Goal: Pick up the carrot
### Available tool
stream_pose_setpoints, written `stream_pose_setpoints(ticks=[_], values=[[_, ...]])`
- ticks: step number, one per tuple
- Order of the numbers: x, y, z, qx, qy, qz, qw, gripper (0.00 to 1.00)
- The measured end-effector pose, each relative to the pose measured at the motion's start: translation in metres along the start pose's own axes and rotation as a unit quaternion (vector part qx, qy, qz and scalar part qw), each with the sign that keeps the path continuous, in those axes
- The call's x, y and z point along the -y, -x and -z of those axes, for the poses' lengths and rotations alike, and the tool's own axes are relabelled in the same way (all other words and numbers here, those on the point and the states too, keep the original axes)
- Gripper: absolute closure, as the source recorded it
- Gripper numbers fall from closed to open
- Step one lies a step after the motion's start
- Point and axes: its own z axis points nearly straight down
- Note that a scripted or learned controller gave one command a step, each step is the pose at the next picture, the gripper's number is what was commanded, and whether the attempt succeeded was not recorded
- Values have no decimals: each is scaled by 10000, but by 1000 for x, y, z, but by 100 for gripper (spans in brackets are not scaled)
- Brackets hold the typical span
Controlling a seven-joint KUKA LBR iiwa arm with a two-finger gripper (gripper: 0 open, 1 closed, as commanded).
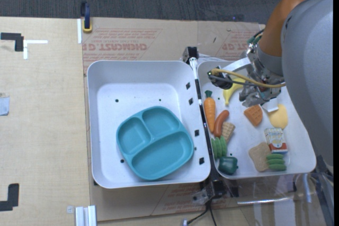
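Carrot (210,111): orange with a green top, lying lengthwise against the left wall of the right bin (302,141), just beside a red sausage (221,120). Probably a light, stiff, smooth plastic toy; best taken across the thick middle, where the taper is less likely to slip. Banana (230,94) near its top; green peas (217,145) below. Gripper (258,93): low over the bin's upper part, right of the carrot, apart from it. Open or closed: cannot tell. Arm reaches in, wrist bent downward.
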Motion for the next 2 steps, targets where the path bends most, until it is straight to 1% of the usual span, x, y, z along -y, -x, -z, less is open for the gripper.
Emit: stream_pose_setpoints(ticks=[1, 2], values=[[11, 4, 0, 12, -12, 6, 10000, 0], [4, 6, 0, 10, -12, -52, 10000, 0]])
